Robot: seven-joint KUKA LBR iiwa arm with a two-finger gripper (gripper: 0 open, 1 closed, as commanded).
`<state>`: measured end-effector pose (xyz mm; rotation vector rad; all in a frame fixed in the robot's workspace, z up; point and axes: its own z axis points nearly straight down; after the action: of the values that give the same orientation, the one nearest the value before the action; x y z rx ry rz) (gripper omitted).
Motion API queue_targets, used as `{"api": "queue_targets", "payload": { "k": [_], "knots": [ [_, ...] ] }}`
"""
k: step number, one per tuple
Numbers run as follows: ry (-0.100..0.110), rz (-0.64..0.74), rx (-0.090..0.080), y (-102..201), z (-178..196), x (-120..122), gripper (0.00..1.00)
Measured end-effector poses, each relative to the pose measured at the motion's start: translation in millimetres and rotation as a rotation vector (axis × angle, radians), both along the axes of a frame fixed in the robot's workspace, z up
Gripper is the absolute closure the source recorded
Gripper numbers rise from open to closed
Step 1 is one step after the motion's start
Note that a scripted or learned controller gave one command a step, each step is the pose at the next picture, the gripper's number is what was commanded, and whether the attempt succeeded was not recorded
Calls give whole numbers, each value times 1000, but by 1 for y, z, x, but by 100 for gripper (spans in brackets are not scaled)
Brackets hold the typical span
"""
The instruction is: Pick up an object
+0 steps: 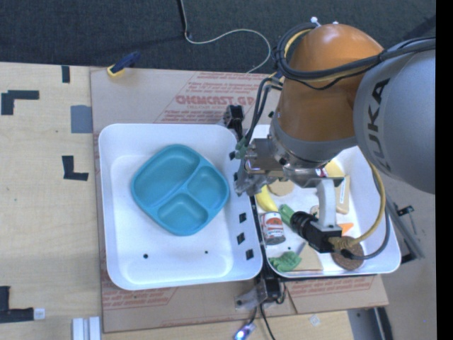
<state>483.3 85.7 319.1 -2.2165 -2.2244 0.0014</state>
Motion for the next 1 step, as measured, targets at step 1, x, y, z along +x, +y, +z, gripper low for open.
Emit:
{"api": "queue_targets", "payload": {
  "k": [1],
  "knots": [
    [-9, 6, 4, 59, 90, 1, 100]
  ]
}}
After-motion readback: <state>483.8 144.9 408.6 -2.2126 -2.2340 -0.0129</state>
